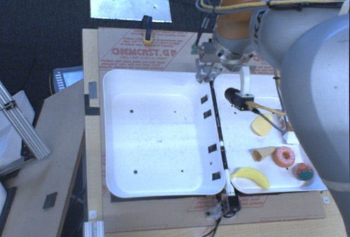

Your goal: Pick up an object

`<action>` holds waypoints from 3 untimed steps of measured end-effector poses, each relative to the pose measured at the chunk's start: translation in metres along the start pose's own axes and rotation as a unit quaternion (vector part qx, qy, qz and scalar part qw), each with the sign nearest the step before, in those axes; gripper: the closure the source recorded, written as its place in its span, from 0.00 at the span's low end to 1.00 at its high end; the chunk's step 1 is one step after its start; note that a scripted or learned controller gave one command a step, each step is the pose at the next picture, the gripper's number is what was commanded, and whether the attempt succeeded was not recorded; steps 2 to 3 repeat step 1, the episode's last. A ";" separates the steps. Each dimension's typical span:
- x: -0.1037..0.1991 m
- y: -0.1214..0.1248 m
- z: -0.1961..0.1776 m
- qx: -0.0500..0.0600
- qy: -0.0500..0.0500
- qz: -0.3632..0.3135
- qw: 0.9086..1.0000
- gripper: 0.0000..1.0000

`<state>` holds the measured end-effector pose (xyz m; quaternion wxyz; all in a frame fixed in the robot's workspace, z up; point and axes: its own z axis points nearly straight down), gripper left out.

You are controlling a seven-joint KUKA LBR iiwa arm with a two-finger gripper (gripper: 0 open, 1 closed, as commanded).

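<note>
Banana (251,177) — yellow, curved — at right bin's (240,134) front edge, bare floor behind; gripper (206,74) over far rim, grip unreadable.

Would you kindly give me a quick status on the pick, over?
Pincer at far end of the divider between bins. Banana, doughnut and cone lie in the right bin, apart from it. Arm overhangs that bin's right side.

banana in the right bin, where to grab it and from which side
Grip the banana across its thick middle, likely straight down from above. It lies flat, curve running left to right, so closing front to back spans its narrow width; the left tip crowds the right bin wall.
</note>
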<state>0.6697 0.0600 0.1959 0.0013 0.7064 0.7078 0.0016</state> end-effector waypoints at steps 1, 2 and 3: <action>-0.002 -0.001 0.010 0.001 0.000 0.001 1.000 1.00; -0.002 -0.001 0.010 0.001 0.000 0.001 1.000 1.00; -0.002 -0.001 0.010 0.001 0.000 0.001 1.000 1.00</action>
